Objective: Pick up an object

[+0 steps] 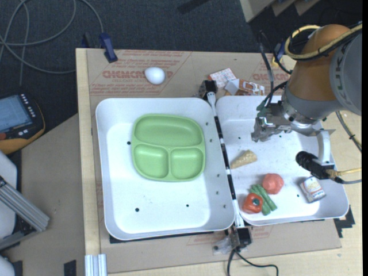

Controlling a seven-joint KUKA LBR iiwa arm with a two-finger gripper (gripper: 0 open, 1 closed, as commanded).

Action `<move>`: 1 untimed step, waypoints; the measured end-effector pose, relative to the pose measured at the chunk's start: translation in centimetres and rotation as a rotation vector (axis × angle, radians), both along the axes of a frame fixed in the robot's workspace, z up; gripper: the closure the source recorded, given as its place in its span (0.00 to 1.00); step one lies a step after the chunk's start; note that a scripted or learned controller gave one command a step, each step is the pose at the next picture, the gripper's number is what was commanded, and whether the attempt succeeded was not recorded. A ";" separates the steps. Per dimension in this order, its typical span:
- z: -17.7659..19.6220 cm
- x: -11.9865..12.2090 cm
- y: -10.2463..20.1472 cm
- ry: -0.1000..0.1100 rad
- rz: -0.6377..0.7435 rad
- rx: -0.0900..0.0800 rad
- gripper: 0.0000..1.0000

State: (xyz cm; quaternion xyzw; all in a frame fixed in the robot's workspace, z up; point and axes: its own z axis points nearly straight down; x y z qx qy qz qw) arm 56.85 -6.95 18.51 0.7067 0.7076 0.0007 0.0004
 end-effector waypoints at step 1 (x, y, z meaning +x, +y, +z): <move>-0.1 -0.1 0.0 0.002 0.000 -0.001 0.00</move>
